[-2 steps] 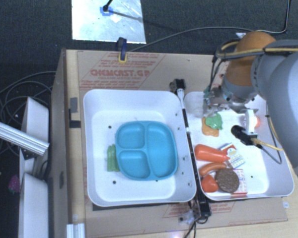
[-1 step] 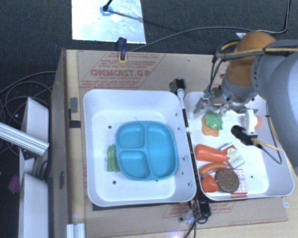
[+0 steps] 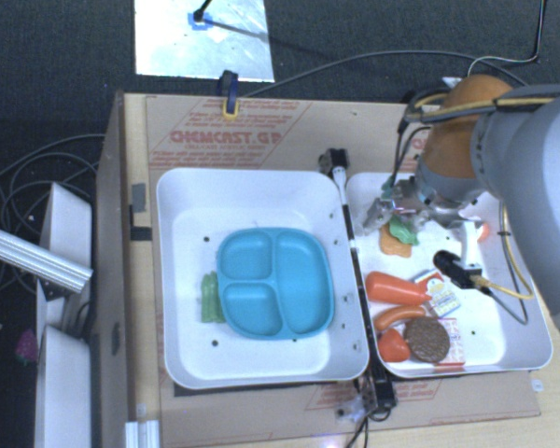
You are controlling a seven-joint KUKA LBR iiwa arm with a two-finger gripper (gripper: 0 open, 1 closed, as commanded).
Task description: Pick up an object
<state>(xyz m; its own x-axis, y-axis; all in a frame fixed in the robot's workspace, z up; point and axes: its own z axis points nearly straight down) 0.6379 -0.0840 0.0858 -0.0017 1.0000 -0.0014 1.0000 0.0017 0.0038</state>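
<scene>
Several toys crowd just below the gripper: carrot, sausage, patty; its grip I can't tell.

The cardboard-topped counter carried two white bins side by side, the left bin and the right bin.

Your single grey arm enters from the right, orange band above the wrist, bent downward at a slant, with its two-finger gripper lowered toward the left; you cannot judge the finger spacing from here.
</scene>
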